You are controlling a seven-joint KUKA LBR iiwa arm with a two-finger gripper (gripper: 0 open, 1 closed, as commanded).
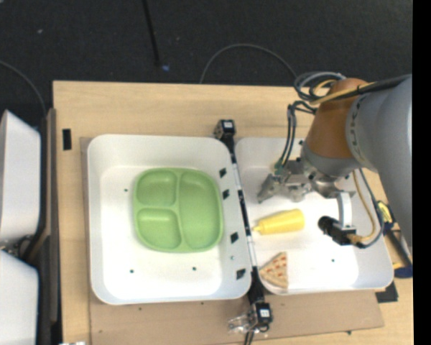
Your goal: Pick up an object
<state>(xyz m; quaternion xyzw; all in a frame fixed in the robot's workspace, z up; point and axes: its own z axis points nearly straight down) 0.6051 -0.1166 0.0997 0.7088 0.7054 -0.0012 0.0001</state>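
I'm on the approach: gripper (267, 190) hangs just above the yellow corn cob (279, 223), holding nothing. I cannot tell its fingers' state. Next I'd descend onto the cob.

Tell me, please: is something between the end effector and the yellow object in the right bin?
Nothing visible is. The end effector hangs just above the yellow object in the right bin; bare white floor lies between them. The pizza slice lies beyond it, near the front rim.

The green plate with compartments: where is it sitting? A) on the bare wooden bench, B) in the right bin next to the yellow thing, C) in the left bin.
C: the green plate lies flat inside the left bin, apart from the yellow object in the right bin.
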